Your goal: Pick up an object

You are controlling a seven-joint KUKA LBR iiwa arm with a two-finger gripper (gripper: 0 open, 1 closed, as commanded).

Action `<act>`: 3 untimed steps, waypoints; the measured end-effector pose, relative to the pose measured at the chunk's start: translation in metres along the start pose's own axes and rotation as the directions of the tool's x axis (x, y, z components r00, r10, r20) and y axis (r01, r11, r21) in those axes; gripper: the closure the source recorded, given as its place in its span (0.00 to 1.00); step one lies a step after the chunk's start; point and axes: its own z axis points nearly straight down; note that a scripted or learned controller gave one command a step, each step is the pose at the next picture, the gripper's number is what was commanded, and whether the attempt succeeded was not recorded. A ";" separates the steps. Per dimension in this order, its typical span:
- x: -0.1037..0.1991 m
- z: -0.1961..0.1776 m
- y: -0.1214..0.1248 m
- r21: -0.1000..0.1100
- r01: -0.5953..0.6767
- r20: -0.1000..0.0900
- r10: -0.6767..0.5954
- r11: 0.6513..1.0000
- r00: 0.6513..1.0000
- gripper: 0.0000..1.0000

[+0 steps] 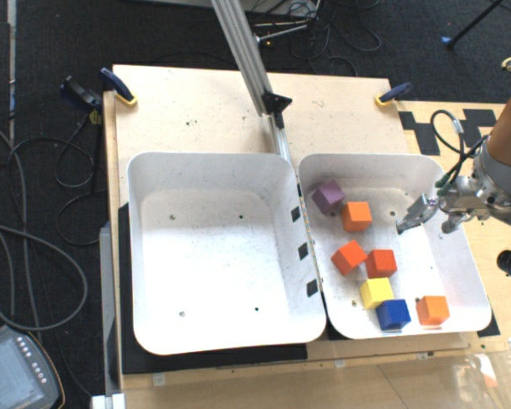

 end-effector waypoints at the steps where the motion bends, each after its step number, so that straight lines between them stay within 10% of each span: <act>1: 0.004 0.044 0.002 0.000 0.000 -0.001 0.000 1.000 1.000 0.00; 2: 0.005 0.089 0.007 0.000 0.000 0.000 0.000 1.000 1.000 0.00; 3: 0.004 0.076 0.008 -0.005 0.000 0.001 0.000 1.000 1.000 1.00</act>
